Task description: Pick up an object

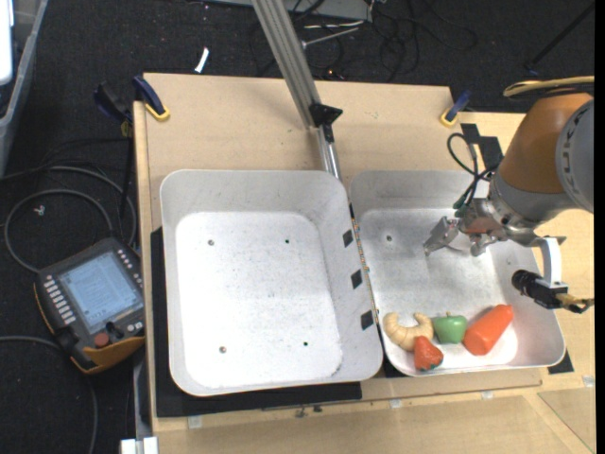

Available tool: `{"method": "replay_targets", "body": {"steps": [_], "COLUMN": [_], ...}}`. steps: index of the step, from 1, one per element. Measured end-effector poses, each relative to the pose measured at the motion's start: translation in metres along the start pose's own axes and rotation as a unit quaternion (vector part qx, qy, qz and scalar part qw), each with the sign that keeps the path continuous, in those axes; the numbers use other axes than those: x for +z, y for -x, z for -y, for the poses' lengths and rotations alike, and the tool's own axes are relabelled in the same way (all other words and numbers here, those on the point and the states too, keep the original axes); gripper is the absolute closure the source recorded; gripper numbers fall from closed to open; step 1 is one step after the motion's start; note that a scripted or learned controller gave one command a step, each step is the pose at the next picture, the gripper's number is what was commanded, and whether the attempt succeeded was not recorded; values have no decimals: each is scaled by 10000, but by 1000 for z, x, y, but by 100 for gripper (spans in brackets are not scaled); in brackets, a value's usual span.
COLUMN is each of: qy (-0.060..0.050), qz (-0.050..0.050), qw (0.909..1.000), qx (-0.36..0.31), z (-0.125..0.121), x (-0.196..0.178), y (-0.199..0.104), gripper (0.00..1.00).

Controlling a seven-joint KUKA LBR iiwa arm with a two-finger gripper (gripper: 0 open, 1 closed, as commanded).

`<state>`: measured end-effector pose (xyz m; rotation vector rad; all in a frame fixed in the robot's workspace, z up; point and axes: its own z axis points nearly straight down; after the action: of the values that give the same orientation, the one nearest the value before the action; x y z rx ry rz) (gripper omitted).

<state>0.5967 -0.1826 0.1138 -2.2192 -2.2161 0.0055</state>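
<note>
My gripper [458,242] hangs over the middle of the right bin [406,206], its fingers spread open with nothing between them. Along that bin's near edge lie several toy foods: a cream curved piece [405,328], a small red piece [426,352], a green pepper [450,327] and an orange carrot [488,329]. The gripper is well above and behind these objects, not touching any.
The left bin [255,277] sits beside the right one, sharing a middle wall. A metal pole [288,50] slants over the bench's far side. A teach pendant [90,296] lies off the bench to the left.
</note>
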Motion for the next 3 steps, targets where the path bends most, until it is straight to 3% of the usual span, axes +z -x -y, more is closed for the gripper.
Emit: {"method": "replay_targets", "body": {"steps": [1, 3], "qy": [42, 66], "qz": [11, 17], "qw": [10000, 10000], "qx": [-1, -26], "z": [-2, -4], "x": [-14, -125], "y": [0, -8], "gripper": [100, 100]}}
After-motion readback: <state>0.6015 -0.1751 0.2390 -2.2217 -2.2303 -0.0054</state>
